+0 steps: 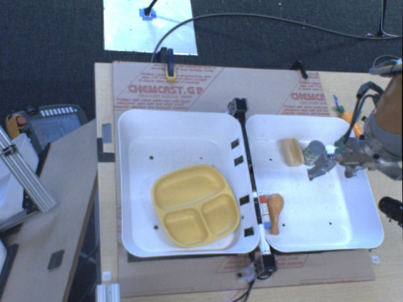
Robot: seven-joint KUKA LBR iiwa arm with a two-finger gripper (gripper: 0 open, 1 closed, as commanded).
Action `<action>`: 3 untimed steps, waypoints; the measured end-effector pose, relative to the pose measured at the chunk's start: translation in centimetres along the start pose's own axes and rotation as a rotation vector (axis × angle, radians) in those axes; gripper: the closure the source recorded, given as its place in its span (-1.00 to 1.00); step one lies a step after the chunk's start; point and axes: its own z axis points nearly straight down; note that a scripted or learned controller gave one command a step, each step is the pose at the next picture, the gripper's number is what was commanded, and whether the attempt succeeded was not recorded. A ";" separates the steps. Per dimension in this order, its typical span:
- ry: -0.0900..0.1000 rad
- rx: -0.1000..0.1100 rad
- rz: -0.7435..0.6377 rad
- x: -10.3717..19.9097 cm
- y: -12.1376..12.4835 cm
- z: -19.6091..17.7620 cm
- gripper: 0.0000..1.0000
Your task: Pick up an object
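Observation:
In the right bin lie a tan bread-like piece at the upper left and an orange chicken drumstick near the left wall. My gripper hangs over the right bin's upper middle, just right of the bread piece and close to it. The arm comes in from the right edge. Nothing shows between the gripper's tips. The drumstick lies well below and left of the gripper.
The left bin holds a yellow three-compartment tray at its lower middle. A black divider strip runs between the bins. A control pendant and a metal rail sit at the far left.

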 end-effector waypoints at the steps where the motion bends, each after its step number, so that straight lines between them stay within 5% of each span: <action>1: -0.001 -0.008 -0.002 0.0 0.1 -0.4 -1.00; 3: 0.000 -0.001 0.000 0.8 0.3 10.4 -1.00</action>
